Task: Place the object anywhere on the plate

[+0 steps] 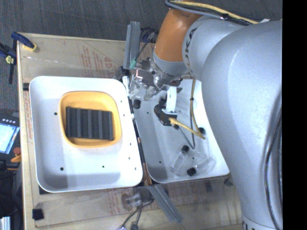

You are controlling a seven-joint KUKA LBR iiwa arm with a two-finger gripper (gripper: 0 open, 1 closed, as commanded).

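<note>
Camera view looks down at a slant on a brown bench [72,51] that bears two white bins side by side. In the left bin [72,176] we see a yellow plate [88,97] lying flat near the middle, and on it a dark ridged slab [90,123] that covers most of the plate's floor. The grey arm [230,80] comes in from the right and hangs over the right bin [156,162], its orange band [175,32] above the bin's far end. The gripper [139,87] sits low at the far left corner of the right bin, just beside the wall that the two bins share and close to the plate's far right corner, though not over the plate. Whether it is open or closed we cannot tell, since the wrist and its fittings crowd that spot, and we see nothing held in it. The object [184,159], a clear plastic thing with small dark caps, lies on the floor of the right bin near its near right corner, well apart from the gripper and from the plate. A blue clamp [24,41] grips the bench's far left corner.
</note>
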